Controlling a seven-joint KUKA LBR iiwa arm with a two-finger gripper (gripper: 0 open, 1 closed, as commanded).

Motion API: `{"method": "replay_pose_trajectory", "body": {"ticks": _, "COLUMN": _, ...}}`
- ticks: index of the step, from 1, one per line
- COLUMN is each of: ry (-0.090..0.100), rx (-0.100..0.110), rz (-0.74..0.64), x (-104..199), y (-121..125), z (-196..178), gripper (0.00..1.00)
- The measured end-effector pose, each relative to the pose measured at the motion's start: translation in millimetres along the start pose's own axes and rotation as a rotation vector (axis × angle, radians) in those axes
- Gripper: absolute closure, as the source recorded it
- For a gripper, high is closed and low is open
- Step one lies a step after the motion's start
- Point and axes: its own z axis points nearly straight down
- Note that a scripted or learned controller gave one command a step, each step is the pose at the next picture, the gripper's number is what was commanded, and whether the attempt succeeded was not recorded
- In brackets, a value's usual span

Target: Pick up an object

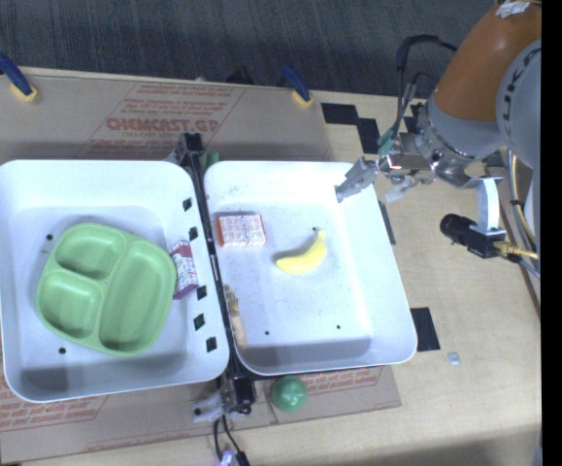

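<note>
Banana [302,255] in the right bin [378,260], gripper [351,184] above the rim.
The yellow, curved banana lies slanted, its stem up-right; the jaws stand open, holding nothing.

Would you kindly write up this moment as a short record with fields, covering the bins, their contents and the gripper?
left bin: green divided plate; small packet at its right edge
right bin: orange-and-white box near the left wall; banana near the middle
outside bins: green ball on the cardboard in front of the right bin
gripper: above the right bin's far right corner, nothing seen between its fingers
arm: enters from the right
</note>
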Motion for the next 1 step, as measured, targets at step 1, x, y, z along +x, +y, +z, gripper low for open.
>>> {"method": "replay_pose_trajectory", "body": {"ticks": 1, "ry": 0.001, "rx": 0.003, "rz": -0.001, "x": -12.2, "y": -82.8, "z": 169.3, "gripper": 0.0}}
